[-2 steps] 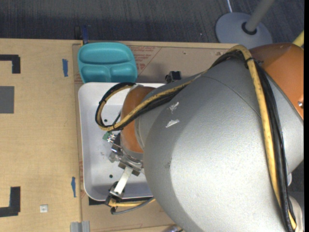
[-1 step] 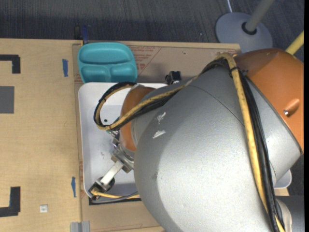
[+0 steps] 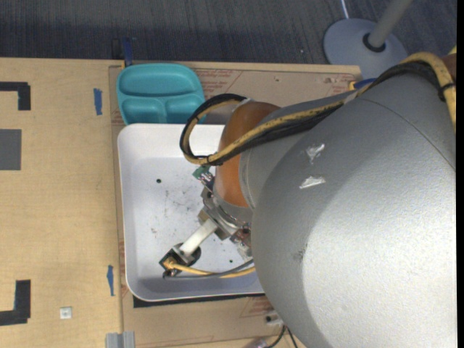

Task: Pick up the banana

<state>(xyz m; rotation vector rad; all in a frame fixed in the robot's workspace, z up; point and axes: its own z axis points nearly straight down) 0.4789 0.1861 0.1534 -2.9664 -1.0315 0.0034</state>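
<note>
Brown cardboard (image 3: 58, 194) covers the bench, with dark carpet (image 3: 181, 13) beyond it and a round grey stand base (image 3: 361, 43) at 1 o'clock. A white bin (image 3: 138, 194) sits mid-bench, its bare floor flecked with dark specks. A teal tray (image 3: 156, 93) touches the bin's rim at 12 o'clock. The grey arm (image 3: 348, 216) fills the view from 3 to 6 o'clock and covers the bin's right side, its orange band (image 3: 232, 158) above the bin's centre. The gripper (image 3: 233, 236) hangs low over the bin floor towards 5 o'clock, mostly under the wrist; how far it is open, I cannot tell. With the arm in the way, I cannot tell where the banana lies.
</note>
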